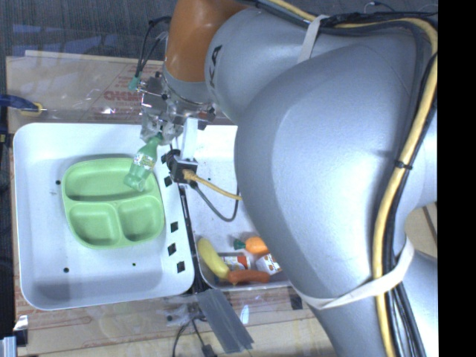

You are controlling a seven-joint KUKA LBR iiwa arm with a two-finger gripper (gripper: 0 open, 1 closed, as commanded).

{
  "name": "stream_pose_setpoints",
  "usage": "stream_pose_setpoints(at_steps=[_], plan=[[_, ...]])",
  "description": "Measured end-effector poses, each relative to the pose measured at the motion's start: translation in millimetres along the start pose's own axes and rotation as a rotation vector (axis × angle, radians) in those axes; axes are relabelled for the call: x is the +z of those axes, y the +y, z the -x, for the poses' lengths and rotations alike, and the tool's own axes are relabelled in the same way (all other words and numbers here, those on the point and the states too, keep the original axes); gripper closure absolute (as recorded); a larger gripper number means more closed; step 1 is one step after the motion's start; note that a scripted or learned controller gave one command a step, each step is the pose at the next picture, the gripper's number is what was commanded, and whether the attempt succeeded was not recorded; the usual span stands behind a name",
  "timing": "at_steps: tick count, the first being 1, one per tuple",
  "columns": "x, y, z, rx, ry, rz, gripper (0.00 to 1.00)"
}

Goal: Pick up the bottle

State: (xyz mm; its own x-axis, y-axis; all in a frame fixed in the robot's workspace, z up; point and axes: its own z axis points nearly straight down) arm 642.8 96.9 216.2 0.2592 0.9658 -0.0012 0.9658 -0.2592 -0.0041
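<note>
A clear green bottle [142, 166] hangs tilted over the top right corner of the green divided plate [111, 207] in the left bin [37, 199]. Its cap end points up into my gripper [156, 134], which is shut on the bottle's neck. The bottle's lower end hovers above the plate's large top compartment. The grey arm with its orange band reaches in from the upper right and fills most of the view's right half.
The right bin [223, 162] holds a banana [211, 259], a carrot-like orange piece [249, 277], a small orange fruit [255, 245] and a packet at its near end. The arm hides much of that bin. A cable [216, 199] hangs over the divider.
</note>
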Motion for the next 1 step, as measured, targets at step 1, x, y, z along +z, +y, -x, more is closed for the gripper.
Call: stream_pose_setpoints(at_steps=[1], plan=[[18.7,1.2,-19.4,-0.382,0.000,-0.001,1.00]])
